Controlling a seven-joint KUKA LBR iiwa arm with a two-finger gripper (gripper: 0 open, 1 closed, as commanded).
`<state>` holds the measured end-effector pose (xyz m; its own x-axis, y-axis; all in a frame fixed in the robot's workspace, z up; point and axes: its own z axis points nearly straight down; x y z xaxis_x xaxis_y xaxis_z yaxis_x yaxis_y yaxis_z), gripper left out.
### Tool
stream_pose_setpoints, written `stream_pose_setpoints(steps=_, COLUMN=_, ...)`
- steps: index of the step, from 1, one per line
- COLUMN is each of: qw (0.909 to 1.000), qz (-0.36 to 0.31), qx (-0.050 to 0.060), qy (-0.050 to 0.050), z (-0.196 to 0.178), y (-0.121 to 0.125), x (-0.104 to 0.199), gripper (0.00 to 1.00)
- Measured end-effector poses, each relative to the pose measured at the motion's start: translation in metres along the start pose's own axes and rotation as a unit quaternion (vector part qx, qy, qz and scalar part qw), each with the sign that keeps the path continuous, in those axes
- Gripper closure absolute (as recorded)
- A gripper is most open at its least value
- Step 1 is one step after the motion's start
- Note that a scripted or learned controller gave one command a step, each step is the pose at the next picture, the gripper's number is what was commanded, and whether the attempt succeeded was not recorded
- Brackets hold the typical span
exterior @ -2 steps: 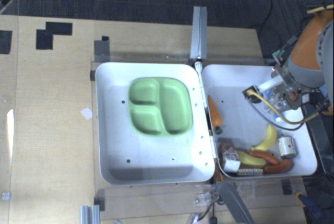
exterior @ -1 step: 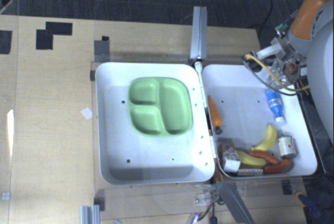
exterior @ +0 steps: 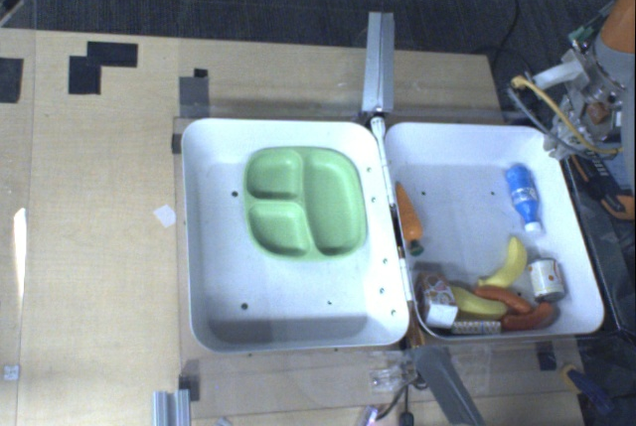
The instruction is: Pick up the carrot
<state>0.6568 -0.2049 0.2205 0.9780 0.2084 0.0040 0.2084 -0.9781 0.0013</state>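
The carrot [exterior: 407,213], orange with a green tip, lies against the left wall of the right bin [exterior: 467,166], pointing along the wall. My gripper [exterior: 593,111] is at the far right, above the bin's upper right corner and well away from the carrot. Nothing shows between its fingers.
A green divided plate [exterior: 304,200] rests in the left bin [exterior: 214,245]. In the right bin lie a blue bottle [exterior: 522,195], a banana [exterior: 507,265], a small can [exterior: 546,279], a red sausage-like item [exterior: 517,310] and a wrapped packet [exterior: 435,295]. Cables hang by the wrist.
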Motion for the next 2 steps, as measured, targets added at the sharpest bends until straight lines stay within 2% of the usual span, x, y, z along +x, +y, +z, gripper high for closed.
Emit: stream_pose_setpoints(steps=2, qw=1.0000, qz=-0.002, qx=0.000, qy=0.000, z=0.0110, y=-0.0004, x=0.0073, gripper=1.00)
